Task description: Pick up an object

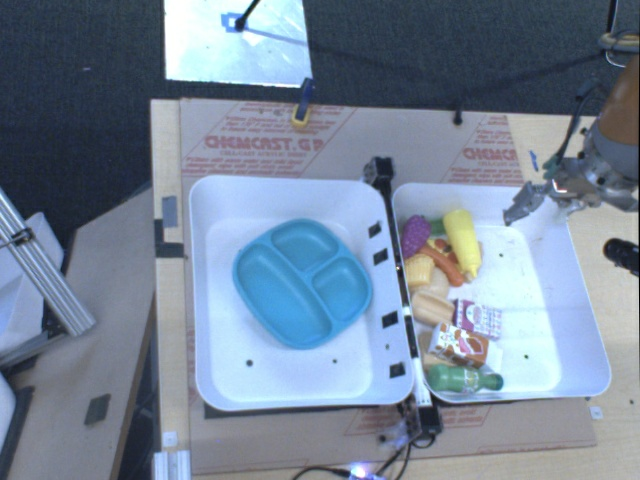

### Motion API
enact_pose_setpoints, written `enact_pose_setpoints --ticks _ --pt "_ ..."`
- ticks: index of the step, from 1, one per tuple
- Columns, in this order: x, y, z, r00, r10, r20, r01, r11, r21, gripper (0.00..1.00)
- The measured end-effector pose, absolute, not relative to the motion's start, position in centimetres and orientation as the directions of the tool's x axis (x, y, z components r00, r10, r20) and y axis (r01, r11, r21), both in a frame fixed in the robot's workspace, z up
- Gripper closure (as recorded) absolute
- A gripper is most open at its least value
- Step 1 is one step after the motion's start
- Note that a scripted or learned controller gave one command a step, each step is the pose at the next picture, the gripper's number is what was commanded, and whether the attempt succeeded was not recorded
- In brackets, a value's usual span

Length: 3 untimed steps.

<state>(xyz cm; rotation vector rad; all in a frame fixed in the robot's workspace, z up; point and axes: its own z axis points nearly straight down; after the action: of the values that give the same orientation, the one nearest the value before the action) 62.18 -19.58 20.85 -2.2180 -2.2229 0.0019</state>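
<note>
Several toy foods lie along the left wall of the right bin: purple grapes, a yellow corn cob, an orange carrot, a tan bread roll, a small pink-and-white box, an orange packet and a green bottle. My gripper hangs over the far right corner of that bin, well to the right of the corn cob. It is open, with nothing between its fingers.
The left bin holds a blue divided plate. A black divider with clips runs between the bins. A yellow-and-blue clamp sits at the bench's far edge. The right half of the right bin's floor is bare.
</note>
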Motion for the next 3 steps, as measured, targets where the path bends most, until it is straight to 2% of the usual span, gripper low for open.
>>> enact_pose_setpoints --ticks 1,2,3 --pt "62.0 -19.3 14.5 -0.002 1.000 0.001 1.000 0.002 -0.004 0.00" --pt "62.0 -20.1 9.1 0.000 1.000 0.001 1.000 0.000 0.003 0.00" --pt "62.3 -20.2 9.0 -0.003 1.000 -0.001 1.000 0.003 0.007 0.00"
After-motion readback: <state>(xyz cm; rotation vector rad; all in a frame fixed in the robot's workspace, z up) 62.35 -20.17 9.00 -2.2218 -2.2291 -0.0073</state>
